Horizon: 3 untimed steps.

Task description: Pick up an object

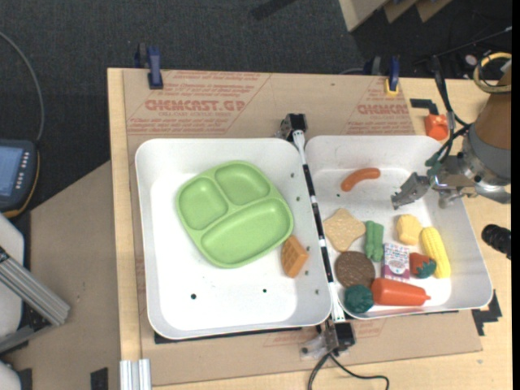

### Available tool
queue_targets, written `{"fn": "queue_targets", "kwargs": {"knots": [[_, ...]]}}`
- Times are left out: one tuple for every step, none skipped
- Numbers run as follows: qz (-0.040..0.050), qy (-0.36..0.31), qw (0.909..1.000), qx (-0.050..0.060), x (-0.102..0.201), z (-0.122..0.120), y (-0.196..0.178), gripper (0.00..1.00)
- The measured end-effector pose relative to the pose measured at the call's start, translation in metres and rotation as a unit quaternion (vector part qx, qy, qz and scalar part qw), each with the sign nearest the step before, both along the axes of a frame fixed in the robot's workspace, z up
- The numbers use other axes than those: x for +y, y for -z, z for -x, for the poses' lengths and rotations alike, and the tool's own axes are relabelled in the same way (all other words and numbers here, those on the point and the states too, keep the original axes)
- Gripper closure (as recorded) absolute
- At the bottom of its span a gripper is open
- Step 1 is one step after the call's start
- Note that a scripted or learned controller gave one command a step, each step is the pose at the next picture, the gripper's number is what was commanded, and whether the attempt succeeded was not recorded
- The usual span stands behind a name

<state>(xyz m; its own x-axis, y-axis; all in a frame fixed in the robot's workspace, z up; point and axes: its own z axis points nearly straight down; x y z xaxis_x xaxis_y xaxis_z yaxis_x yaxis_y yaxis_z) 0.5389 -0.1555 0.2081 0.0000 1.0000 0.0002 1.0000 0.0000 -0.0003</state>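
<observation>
Right bin (pixel 475 254), toy food items, all lying flat:
- orange sausage (pixel 360 178), near the far wall, apart from the others
- tan cracker (pixel 344 229)
- green pod (pixel 374 240), just beside the cracker
- brown patty (pixel 354 268)
- yellow corn cob (pixel 435 252)
- orange carrot (pixel 398 292), near the front wall

Left bin (pixel 162 299):
- green divided plate (pixel 234 214)
- orange wedge (pixel 294 257), just beside the plate

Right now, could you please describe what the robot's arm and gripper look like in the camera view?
The arm is a rounded grey body with an orange-brown band above the wrist. It ends in a small gripper of grey metal with dark parts, which looks angular next to the smooth arm. Dark cables run beside the arm at the upper right.
</observation>
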Motion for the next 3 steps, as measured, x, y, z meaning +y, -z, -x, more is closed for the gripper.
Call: {"fn": "queue_targets", "kwargs": {"knots": [[-0.0017, -0.001, 1.0, 0.003, 0.04, 0.028, 0.048, 0.0], [-0.0012, 0.0, 1.0, 0.001, 0.039, 0.008, 0.126, 0.0], [0.0004, 0.0, 1.0, -0.004, 0.038, 0.006, 0.11, 1.0]]}}
